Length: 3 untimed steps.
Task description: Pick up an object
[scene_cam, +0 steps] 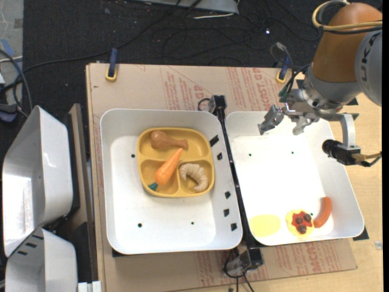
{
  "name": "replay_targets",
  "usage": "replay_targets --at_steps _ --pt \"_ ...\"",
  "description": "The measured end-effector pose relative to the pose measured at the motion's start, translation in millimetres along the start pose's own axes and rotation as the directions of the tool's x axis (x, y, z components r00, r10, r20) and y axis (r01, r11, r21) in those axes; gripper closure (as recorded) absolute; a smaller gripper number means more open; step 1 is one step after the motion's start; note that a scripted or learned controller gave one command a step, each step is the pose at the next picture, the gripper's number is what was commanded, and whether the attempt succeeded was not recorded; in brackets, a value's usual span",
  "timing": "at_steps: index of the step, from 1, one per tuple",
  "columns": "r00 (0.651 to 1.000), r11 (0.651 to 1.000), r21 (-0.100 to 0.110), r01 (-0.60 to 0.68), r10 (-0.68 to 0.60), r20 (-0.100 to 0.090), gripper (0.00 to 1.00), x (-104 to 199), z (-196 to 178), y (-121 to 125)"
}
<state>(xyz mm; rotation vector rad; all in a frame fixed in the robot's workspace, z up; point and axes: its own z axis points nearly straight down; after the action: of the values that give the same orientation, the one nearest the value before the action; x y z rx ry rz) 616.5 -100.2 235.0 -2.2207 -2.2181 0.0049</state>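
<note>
My gripper (284,123) hangs over the back edge of the right bin (292,163), its two fingers spread apart with nothing between them. Along that bin's front edge lie a yellow flat disc (265,225), a small red and dark toy piece (299,221) and an orange sausage (323,212). In the left bin (121,181) a yellow divided plate (143,168) carries a chicken drumstick (168,141), an orange carrot (168,167) and a pale shrimp (196,175).
A black divider (228,163) runs between the two bins. Yellow clamps (111,72) hold the cardboard base at the back. White containers (33,175) stand off the bench to the left. Cables lie on the dark floor behind.
</note>
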Motion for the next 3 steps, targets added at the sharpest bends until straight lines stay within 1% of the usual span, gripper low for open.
replay_targets --at_steps 1,2,3 --pt "1.000 1.000 0.001 0.000 0.000 0.000 0.00 0.4 50.6 -10.3" --pt "1.000 1.000 -0.001 0.001 -0.001 0.000 0.00 5.8 95.4 -7.3" --pt "1.000 1.000 -0.006 0.000 0.000 0.000 1.00 5.6 82.4 -6.4"
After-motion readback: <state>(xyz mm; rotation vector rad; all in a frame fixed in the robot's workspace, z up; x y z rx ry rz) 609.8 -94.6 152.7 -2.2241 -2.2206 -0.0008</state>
